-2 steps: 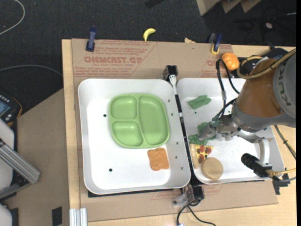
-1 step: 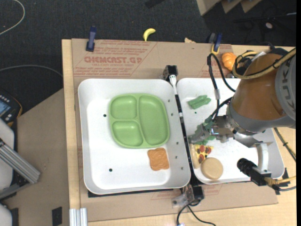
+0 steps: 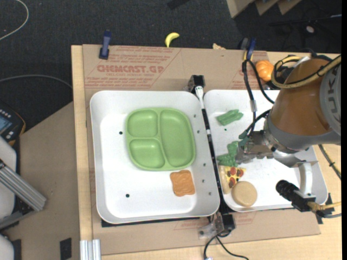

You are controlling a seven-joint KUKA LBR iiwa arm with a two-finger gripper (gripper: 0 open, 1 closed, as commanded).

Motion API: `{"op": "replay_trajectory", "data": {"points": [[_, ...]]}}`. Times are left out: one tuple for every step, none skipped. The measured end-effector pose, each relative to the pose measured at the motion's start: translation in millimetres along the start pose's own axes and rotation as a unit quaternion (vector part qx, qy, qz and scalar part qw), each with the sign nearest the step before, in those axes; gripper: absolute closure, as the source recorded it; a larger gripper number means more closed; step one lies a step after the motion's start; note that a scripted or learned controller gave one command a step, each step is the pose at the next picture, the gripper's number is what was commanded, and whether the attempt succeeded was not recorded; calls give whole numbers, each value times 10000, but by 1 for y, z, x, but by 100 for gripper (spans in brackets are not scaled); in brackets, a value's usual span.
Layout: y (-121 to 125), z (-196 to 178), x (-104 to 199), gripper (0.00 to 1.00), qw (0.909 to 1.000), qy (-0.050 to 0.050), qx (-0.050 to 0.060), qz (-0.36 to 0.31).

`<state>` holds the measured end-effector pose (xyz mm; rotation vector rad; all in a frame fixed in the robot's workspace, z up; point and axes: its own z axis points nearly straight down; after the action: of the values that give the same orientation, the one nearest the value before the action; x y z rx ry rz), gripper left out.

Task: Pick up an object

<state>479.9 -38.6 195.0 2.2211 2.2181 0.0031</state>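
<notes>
The gripper (image 3: 250, 145) is lowered into the right bin (image 3: 271, 97) over a cluster of green toy pieces (image 3: 232, 155); whether anything sits in its grasp cannot be determined. A second green piece (image 3: 229, 117) lies farther back, and a round tan bun (image 3: 244, 193) rests near the front edge beside a small pizza slice (image 3: 233, 174). The left bin (image 3: 108, 161) contains a green divided plate (image 3: 160, 138) and an orange toast-like piece (image 3: 183, 183) just in front of it.
</notes>
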Motion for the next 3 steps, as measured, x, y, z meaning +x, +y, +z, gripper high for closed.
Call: {"op": "replay_trajectory", "data": {"points": [[-1, 9, 71, 100, 10000, 18, 32, -45], [1, -110, 63, 100, 10000, 8, -50, -17], [83, -98, 80, 100, 10000, -4, -12, -25]]}}
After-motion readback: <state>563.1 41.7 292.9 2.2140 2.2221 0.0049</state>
